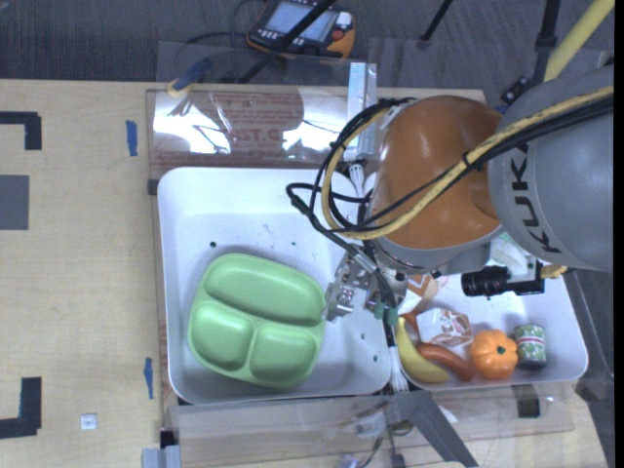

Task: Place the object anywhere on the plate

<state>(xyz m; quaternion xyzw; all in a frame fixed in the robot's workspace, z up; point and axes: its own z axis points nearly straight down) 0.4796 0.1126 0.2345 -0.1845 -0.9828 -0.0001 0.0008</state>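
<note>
The wooden worktop has black marks and bits of blue tape on it. Two white bins sit on it side by side.

In the left bin lies a green plate with three parts. Nothing lies on the plate.

Just to the right of the plate, near the wall between the bins, hangs the tool. It is small and partly hidden by the arm, so I cannot tell how it stands, or if it has anything in it. Black and yellow cables loop above it.

The big arm, orange and grey, covers much of the right bin.

At the front of the right bin lie toy foods close together: a yellow banana, a red piece touching it, an orange pumpkin and a small green can. A packet lies behind them.
</note>
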